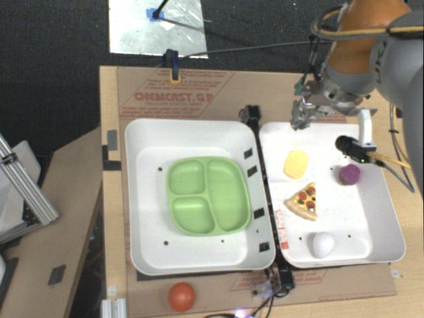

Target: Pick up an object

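In the right bin point(386, 212) lie a yellow piece point(296, 163), a pizza slice toy point(303, 201), a purple ball-like piece point(349, 174) and a white egg-like piece point(322, 244). My gripper point(301, 116) hangs over the back edge of that bin, behind the yellow piece and apart from it. Nothing is seen in its grasp. The grey and orange arm point(361, 38) rises behind it at the upper right.
The left bin point(142, 177) holds a green divided plate point(207, 195). An orange ball point(181, 296) sits on the bench in front of the bins. A black and white fitting point(358, 144) juts over the right bin's back right part. Clips point(250, 114) join the bins.
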`<state>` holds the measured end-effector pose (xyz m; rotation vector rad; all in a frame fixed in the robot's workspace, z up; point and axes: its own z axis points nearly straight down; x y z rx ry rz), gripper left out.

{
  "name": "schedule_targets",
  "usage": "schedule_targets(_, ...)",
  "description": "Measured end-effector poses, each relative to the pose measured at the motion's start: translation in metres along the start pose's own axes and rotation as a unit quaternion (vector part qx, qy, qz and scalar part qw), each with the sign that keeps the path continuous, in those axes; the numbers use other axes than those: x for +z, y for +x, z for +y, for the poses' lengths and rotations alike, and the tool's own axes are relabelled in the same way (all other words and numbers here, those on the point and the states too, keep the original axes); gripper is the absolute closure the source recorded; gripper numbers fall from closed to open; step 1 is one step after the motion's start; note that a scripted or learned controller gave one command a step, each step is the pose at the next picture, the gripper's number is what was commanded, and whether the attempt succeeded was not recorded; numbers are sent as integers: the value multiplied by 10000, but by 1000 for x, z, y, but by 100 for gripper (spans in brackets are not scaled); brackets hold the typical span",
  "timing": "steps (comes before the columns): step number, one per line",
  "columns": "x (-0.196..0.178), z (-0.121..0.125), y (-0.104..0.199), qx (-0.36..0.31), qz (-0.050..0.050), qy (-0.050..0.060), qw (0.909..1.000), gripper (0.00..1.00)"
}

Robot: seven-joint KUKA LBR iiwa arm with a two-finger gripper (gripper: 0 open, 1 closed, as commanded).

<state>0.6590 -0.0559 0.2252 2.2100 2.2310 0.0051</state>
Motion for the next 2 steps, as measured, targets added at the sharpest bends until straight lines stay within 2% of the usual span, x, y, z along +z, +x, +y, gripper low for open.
schedule_targets(2,14,-6,111,-3,5,5,10000,100)
